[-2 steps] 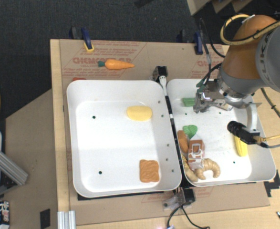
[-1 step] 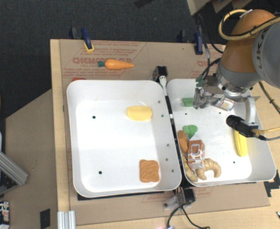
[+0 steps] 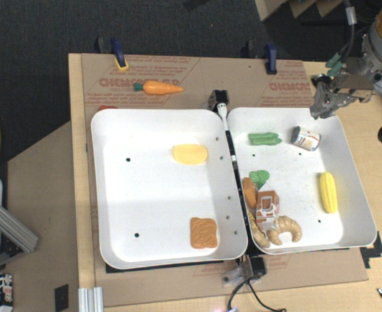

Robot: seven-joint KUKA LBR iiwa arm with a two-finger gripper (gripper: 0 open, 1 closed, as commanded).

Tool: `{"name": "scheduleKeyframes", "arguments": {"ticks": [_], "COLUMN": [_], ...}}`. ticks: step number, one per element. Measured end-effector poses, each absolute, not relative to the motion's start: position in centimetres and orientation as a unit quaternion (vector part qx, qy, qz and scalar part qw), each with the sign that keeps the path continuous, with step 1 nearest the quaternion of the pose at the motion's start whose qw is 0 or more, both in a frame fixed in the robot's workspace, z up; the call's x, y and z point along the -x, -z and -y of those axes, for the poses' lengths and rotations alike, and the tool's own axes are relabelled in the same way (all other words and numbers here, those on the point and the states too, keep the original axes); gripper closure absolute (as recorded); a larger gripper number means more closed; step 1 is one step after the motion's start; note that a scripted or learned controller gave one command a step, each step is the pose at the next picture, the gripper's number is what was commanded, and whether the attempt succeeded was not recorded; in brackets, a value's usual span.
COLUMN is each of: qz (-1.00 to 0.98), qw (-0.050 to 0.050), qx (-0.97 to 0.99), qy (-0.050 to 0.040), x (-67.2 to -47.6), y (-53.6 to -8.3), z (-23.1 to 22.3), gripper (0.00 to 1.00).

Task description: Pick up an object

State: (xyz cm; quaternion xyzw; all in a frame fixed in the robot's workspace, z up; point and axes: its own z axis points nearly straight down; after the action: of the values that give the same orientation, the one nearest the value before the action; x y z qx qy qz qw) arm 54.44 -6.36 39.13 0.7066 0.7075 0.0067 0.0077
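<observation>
Nearest me, a croissant (image 3: pixel 286 229) and carton (image 3: pixel 267 208) crowd the right bin (image 3: pixel 353 194); the corn cob (image 3: pixel 328 192) lies apart. Farther back a small can (image 3: pixel 306 138) rests just below my gripper (image 3: pixel 323 111), whose finger state I cannot tell.

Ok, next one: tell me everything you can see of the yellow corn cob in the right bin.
The corn cob is a small bright yellow toy, plastic by its look, with faint kernel ridges and rounded ends. It lies flat on the floor of the right bin, lengthwise along the bin's right side, close to the wall. Nothing else touches it: the small can lies apart above it, the croissant apart to its lower left. The gripper hangs well above it near the bin's top edge.
</observation>
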Motion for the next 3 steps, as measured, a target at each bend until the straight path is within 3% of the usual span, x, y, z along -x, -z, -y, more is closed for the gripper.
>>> {"name": "scheduleKeyframes", "arguments": {"ticks": [1, 2, 3], "qz": [-0.704, -0.708, -0.707], "qw": [0.007, -0.003, 0.008], "qx": [-0.710, -0.706, -0.707], "qy": [-0.0026, 0.0017, -0.0060], "x": [-51.9, -50.4, -47.9], "y": [-47.9, -40.5, -54.4], "z": [13.9, 9.1, 8.9], "gripper": [1.00, 1.00, 1.00]}}
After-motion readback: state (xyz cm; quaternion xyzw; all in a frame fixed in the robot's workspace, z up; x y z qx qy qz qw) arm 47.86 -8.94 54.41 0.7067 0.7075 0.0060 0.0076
